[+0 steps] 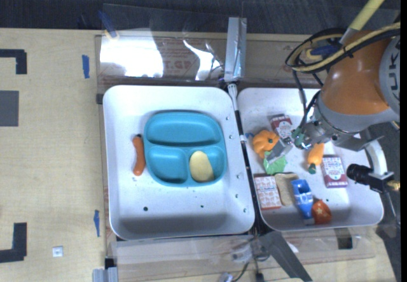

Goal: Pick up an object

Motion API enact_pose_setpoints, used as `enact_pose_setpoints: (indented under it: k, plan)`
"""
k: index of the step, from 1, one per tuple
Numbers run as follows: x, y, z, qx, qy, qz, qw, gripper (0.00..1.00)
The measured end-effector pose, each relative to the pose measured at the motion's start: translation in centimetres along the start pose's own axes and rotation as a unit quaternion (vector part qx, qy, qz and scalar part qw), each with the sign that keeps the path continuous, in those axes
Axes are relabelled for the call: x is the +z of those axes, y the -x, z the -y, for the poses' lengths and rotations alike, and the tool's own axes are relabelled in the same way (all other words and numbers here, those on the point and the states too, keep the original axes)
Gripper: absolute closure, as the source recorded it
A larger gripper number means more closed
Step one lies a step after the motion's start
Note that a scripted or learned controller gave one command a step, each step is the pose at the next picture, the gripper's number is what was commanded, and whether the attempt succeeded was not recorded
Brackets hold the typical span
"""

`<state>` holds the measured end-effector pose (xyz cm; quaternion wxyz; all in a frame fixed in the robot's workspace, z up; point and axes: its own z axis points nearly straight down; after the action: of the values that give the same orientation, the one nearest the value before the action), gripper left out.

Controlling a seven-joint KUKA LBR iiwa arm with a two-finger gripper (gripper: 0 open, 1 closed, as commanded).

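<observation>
Camera view from above the bench: two shallow white plastic bins are seen side by side, the left bin (121, 211) holding a blue plastic compartment tray (184, 147) with a pale yellow egg-shaped piece (201, 166) lying in its lower right compartment, and a slim orange carrot-shaped toy (138, 155) set just beside the tray's left edge. The right bin (369, 214) is crowded with small items: an orange rounded toy fruit (264, 141), a green crumpled packet (275, 163) touching it from below, a small red-and-white printed packet (281, 125) near the far wall, a second red-and-white carton (333, 170), a flat pink-and-white printed box (268, 191), a blue toy car (302, 197) and a red rounded toy (322, 212) just beside it. The grey arm with its orange band (356, 86) is lowered into the right bin, and its two-finger gripper (297, 139) is placed among the items between the orange fruit and a small orange cone-shaped piece (314, 155). Whether the gripper is released or clenched cannot be told, as its tip is hidden in the clutter.
</observation>
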<state>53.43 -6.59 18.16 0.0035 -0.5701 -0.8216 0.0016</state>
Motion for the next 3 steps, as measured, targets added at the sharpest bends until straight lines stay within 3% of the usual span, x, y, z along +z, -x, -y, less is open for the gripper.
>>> enact_pose_setpoints:
  k: [1, 2, 3]
  plan:
    - [9.3, 5.5, -2.8, 0.071, 0.007, 0.003, 0.9975, 0.0]
    - [9.4, 4.2, 2.9, 0.058, 0.006, 0.003, 0.9983, 0.0]
    - [8.5, 4.4, 2.8, 0.059, 0.009, 0.004, 0.9982, 1.0]
